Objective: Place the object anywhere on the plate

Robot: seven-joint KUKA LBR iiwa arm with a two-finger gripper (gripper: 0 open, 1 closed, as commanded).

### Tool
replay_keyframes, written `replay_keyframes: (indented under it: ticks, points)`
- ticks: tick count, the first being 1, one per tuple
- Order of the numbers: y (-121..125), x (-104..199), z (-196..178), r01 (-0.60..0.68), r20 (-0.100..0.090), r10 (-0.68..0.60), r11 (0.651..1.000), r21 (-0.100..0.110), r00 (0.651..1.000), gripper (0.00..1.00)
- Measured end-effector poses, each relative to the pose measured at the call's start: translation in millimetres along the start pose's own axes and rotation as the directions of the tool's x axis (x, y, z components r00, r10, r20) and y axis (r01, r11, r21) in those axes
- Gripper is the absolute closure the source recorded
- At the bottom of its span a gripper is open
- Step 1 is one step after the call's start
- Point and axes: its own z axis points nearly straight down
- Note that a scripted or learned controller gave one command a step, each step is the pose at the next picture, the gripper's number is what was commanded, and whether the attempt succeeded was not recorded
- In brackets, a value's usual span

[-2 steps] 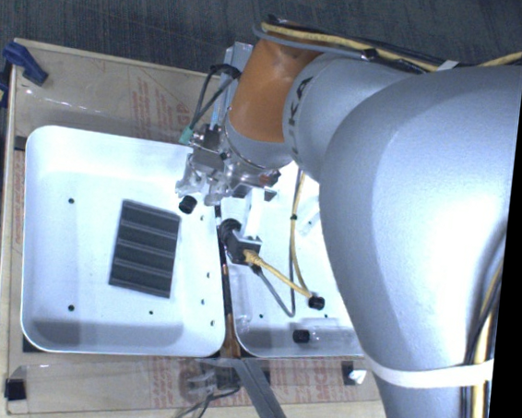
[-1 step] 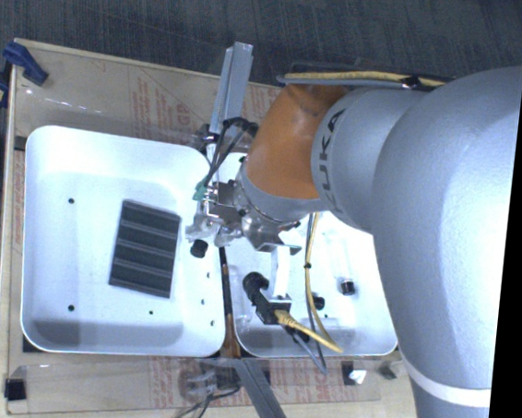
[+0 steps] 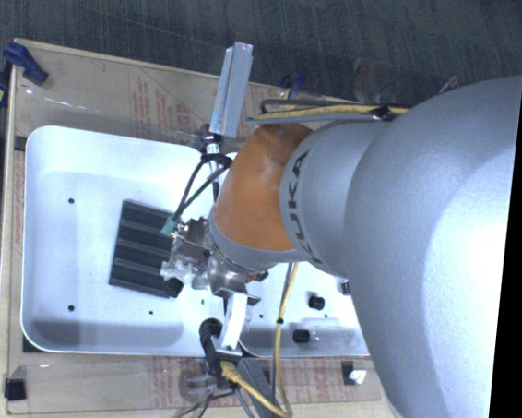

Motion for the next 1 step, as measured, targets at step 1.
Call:
replay_keyframes:
  ticks: [1]
  points:
    - [-20.5, 67.1, 71.2, -0.317, 0.002, 0.317, 0.948, 0.002, 0.948, 1.0]
